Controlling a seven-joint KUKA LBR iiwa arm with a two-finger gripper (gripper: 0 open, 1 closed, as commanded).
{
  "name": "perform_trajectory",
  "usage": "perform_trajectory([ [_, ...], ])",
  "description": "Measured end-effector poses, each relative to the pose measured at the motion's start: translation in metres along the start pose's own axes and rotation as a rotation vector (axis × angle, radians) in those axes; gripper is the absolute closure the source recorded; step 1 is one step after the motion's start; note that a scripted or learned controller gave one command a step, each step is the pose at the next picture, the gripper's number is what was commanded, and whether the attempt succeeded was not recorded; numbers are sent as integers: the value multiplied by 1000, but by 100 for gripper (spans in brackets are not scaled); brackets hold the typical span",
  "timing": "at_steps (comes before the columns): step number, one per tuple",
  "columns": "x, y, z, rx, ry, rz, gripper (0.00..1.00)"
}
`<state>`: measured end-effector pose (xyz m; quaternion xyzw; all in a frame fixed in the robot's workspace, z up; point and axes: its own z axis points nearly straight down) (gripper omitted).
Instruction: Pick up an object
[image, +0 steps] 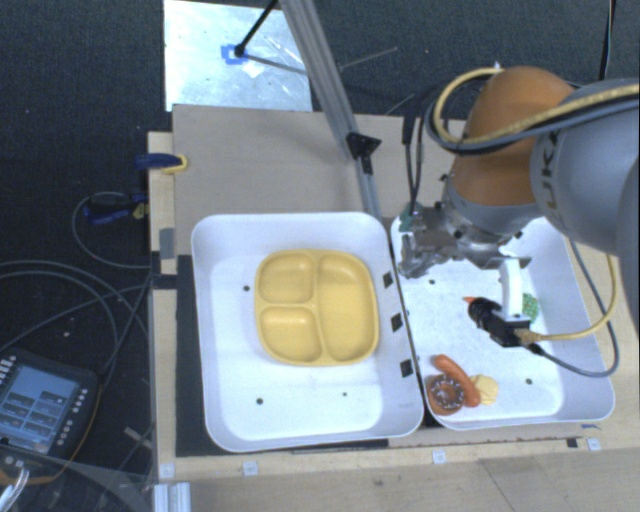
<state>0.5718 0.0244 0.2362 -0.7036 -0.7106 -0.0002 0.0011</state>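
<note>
The right bin (560, 400) contains several small objects near its 6 o'clock edge: a brown ring-shaped doughnut (444, 393), an orange-red sausage (456, 375) lying just above and touching it, and a pale yellow piece (486, 388) just beside both at 3 o'clock. A green item (528, 307) lies toward the bin's 3 o'clock side, partly hidden by a white-and-black fixture (505, 305) on the arm. The left bin (225, 400) holds a yellow three-compartment plate (316, 306) near its centre. The arm (590, 160) enters from 3 o'clock, its orange band above the wrist, with the gripper (415, 262) positioned over the right bin's 10 o'clock corner, well apart from the doughnut. Nothing is visible between the fingers; whether they are spread or closed cannot be told.
</note>
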Motion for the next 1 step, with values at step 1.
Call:
perform_trajectory([
  [1, 43, -24, -7, -1, 1, -1, 100],
])
